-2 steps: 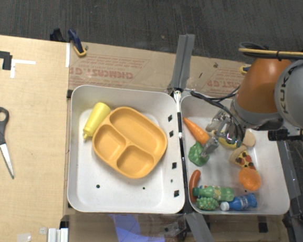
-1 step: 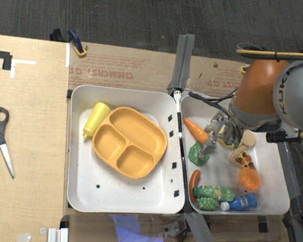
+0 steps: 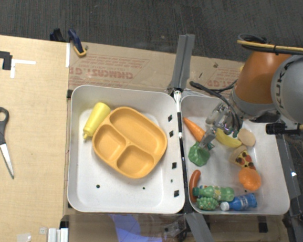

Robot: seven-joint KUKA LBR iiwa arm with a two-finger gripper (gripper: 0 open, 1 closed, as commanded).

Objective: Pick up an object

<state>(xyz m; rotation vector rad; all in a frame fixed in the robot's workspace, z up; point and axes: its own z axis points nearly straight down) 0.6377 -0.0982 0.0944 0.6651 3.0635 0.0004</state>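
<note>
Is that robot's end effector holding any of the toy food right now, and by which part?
It cannot be told: the end effector hangs just above the green toy, beside the banana.

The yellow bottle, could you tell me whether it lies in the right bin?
No, the yellow bottle lies in the left bin, beside the orange tray.

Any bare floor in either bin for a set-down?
Left bin: bare strip along the near wall, in front of the orange divided plate. Right bin: small patch between green toy and orange ball; elsewhere crowded, carrot and banana by the tool.
</note>
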